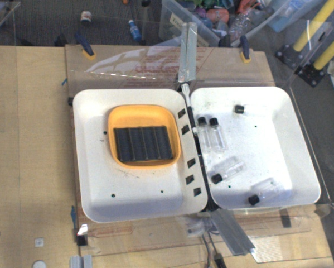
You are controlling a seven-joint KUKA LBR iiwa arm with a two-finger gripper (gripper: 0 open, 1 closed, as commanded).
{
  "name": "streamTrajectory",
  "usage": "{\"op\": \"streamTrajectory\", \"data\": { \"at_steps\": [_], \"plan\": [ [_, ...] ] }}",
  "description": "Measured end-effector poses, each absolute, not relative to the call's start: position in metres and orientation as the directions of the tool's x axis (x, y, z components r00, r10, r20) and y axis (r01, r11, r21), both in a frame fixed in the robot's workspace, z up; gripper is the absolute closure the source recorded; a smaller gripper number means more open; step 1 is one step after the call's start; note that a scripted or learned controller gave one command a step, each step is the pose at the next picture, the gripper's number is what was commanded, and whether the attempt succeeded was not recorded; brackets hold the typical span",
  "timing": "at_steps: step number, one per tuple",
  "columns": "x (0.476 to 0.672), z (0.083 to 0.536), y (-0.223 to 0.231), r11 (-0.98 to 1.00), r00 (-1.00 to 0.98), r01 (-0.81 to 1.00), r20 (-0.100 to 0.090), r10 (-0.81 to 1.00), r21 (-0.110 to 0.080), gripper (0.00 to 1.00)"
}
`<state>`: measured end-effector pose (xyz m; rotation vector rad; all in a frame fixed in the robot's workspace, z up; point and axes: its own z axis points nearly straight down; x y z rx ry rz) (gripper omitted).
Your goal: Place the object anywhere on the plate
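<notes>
Fingers: open or closed cannot be told from this view.

Landmark: orange plate (144,115), in the left white bin (94,188).
- Black ribbed slab (143,144) lies flat on the plate and covers most of its floor. Its long axis runs left-right and its ribs run far-near.

All the clear vials are right of the plate, in the right white bin (278,127), and none touches the plate.
- Vial pair (210,135): the nearest to the plate, just past the divider (195,149). The two lie side by side, almost touching. Their long axes run far-near, with the black caps at the far end and the clear bodies pointing toward the near edge.
- Third vial (227,169): right of the plate and nearer the camera. It lies on a diagonal, with its cap at the near-left end and its body pointing far-right.
- Fourth vial (262,192): farthest from the plate, by the near-right corner. It lies on the same diagonal, with its cap at the near-left end.
- Loose black cap (238,109): right of the plate, level with the plate's far rim and apart from the vials.

Small black tabs (185,129) line the divider on the plate's right. The bins sit on a tan surface (27,149).
</notes>
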<state>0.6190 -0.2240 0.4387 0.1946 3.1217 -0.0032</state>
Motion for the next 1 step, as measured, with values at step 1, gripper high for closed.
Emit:
{"op": "streamTrajectory", "data": {
  "at_steps": [1],
  "plan": [
    [0.6198, 0.4525, -0.2256, 0.992, -0.991, 0.129, -0.028, 0.129, -0.002, 1.00]
  ]
}}
